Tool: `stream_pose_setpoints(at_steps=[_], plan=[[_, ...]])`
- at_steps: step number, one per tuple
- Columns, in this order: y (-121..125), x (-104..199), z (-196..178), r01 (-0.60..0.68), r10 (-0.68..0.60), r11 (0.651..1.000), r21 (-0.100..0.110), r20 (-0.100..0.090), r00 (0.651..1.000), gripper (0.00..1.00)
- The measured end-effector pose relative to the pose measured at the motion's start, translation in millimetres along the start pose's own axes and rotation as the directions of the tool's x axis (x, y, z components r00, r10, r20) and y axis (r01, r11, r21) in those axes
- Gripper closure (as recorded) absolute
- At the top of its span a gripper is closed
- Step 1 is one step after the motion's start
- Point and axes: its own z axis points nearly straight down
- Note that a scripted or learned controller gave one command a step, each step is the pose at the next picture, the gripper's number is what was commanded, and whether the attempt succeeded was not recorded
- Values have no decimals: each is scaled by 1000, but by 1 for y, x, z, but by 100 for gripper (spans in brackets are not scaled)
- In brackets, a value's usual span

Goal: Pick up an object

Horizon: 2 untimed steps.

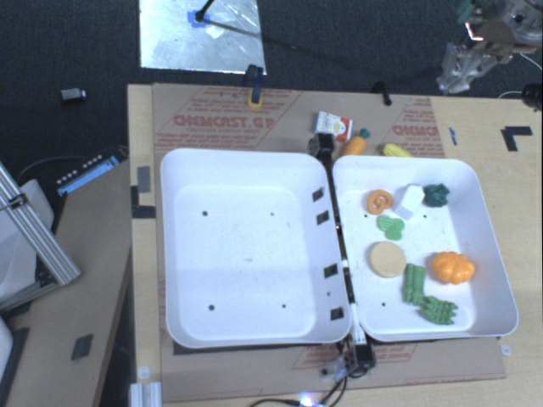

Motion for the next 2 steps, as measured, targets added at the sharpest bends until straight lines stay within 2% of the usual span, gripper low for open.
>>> stream_pose_setpoints(at_steps=[1,2], plan=[[-31,104,-15,-4,4,1000,-3,1,1000,100],[2,90,-48,-5,5,1000,-8,1,1000,100]])
